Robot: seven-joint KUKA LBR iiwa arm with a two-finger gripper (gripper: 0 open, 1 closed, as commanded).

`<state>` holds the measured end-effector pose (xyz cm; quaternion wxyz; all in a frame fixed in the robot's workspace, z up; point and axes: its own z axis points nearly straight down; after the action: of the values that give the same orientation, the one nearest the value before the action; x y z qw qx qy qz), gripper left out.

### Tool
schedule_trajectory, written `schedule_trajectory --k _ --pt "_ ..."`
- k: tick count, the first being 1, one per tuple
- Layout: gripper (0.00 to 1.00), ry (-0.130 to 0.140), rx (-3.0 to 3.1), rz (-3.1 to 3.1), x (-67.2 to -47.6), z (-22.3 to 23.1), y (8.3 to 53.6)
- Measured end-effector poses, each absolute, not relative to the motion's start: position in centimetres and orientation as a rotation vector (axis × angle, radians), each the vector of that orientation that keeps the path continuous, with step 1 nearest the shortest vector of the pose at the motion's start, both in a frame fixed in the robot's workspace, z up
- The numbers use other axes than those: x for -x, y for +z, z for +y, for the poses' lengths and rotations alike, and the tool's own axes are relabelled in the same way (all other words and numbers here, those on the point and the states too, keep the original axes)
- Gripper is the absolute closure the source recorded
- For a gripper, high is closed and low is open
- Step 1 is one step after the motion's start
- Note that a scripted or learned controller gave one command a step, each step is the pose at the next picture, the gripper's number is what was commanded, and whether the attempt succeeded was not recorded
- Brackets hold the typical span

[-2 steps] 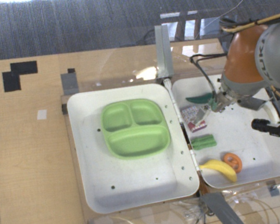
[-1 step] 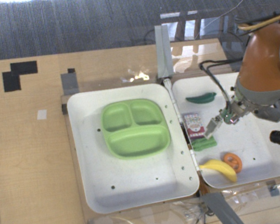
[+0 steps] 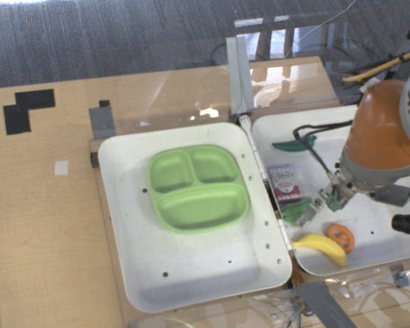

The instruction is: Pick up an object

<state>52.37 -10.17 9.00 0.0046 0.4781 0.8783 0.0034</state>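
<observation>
In the right bin [image 3: 374,254], my gripper [image 3: 331,199] hangs low over the middle, the grey arm with its orange band reaching in from the right. Its tip is right beside a dark green object [image 3: 299,212] that lies to its left; whether the two touch I cannot tell. In front of the gripper lies a yellow banana [image 3: 322,246], with a round orange piece [image 3: 341,236] next to it. A small white and purple packet [image 3: 284,181] sits near the bin's left wall. A thin green and black item [image 3: 294,144] lies at the back.
The left bin [image 3: 200,276] holds a light green divided plate [image 3: 197,187] in its back half. A narrow wall separates the two bins. Cables run along the bench's front edge, below the bins.
</observation>
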Motion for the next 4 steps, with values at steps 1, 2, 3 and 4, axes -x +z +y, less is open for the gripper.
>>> schedule_trajectory --k 1,2,3,4 --pt "0.00 0.011 -1.497 2.751 -52.4 -10.2 9.0" --pt "0.00 0.002 -1.312 2.853 -48.9 -14.8 16.6" --pt "0.00 0.006 -1.349 2.823 -49.3 -10.1 9.0" --pt "0.00 0.011 -1.791 2.563 -61.6 -15.2 9.0"
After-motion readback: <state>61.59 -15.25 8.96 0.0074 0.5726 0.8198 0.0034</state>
